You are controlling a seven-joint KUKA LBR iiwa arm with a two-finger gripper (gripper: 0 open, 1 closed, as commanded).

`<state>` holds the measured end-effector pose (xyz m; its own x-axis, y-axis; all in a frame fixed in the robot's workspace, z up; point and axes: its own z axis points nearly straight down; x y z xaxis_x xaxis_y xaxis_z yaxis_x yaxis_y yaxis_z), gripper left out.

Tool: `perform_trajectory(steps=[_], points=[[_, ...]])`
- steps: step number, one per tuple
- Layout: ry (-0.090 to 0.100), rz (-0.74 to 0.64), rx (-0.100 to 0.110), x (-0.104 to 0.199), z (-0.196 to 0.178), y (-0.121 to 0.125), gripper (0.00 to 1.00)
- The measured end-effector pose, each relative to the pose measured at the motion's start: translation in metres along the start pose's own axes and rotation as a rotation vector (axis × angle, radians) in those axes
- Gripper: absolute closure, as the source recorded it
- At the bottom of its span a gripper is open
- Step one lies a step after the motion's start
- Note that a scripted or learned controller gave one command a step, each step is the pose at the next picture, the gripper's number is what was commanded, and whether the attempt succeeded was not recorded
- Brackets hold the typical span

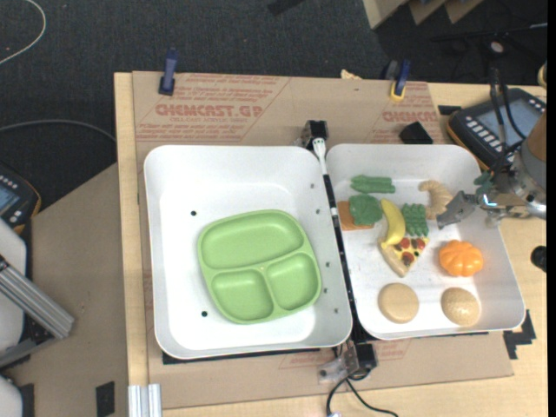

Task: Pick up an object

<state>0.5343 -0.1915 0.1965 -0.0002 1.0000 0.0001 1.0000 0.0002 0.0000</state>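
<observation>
The right bin [499, 315] holds several toy foods: a green pea pod [373, 183], a leafy green piece [365, 208] on an orange slab, a yellow banana [393, 222], a ridged green piece [415, 218], a pizza slice [406, 252], an orange pumpkin [460, 258], two tan buns [399, 302] [460, 305] and a small tan piece [433, 193]. My gripper [449, 208] reaches in from the right, low over the bin's upper right part. It sits just right of the tan piece and above the pumpkin. Nothing shows in its grasp.
The left bin [165, 181] holds a green divided plate [258, 265]. A black divider strip [328, 200] runs between the two bins. A handheld pendant [491, 124] with cables lies beyond the right bin's far corner. Two clamps [168, 72] [400, 78] grip the board's far edge.
</observation>
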Motion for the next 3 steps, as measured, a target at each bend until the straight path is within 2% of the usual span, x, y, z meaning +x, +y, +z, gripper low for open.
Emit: perform_trajectory(steps=[1, 2, 3], points=[[0.006, 0.000, 0.013, 0.043, 0.097, -0.047, 0.00], [-0.001, 0.001, -0.002, 0.041, 0.081, -0.042, 1.00], [-0.002, 0.001, -0.004, 0.040, 0.071, -0.042, 1.00]])
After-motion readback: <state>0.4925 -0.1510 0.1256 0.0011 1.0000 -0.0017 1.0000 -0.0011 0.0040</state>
